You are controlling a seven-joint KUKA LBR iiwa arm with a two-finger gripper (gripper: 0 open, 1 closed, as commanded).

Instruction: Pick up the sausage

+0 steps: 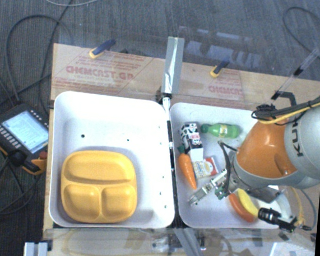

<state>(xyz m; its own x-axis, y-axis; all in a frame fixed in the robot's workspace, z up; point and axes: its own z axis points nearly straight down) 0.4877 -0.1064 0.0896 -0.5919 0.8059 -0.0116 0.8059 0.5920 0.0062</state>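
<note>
Bench (pixel 98 71): one, brown board with faint red print, carrying two shallow white bins (pixel 117 105) side by side, smooth plastic with rounded corners.

Arm (pixel 293 148): one, grey shell with glossy orange band, entering from 3 o'clock and covering the right bin's 3 o'clock half.

Left bin: one yellow tray (pixel 99 186), matte plastic, rounded square, three compartments, lying toward 7 o'clock of that bin.

Pendant (pixel 20 133): one, black and orange handheld unit with lit screen, on the grey carpet at 9 o'clock of the bench.

Right bin contents, counted:
- one green bottle (pixel 220 129), glossy, lying on its side at 12 o'clock;
- one carrot (pixel 187 170), orange, tapered, smooth, along the 9 o'clock wall;
- one sausage (pixel 241 210), red-orange, rounded, at 5 o'clock of the bin, partly under the wrist;
- one banana (pixel 246 200), yellow, curved, touching the sausage's upper side;
- one black-and-white carton (pixel 190 134), cow-patterned, boxy, at 11 o'clock;
- one small white and red packet (pixel 203 167), flat, just beside the carrot.

Gripper (pixel 198 197): one, metallic, pointing toward 8 o'clock above bare bin floor, at 9 o'clock of the sausage and apart from it. Finger state: cannot tell, too small and blurred.
</note>
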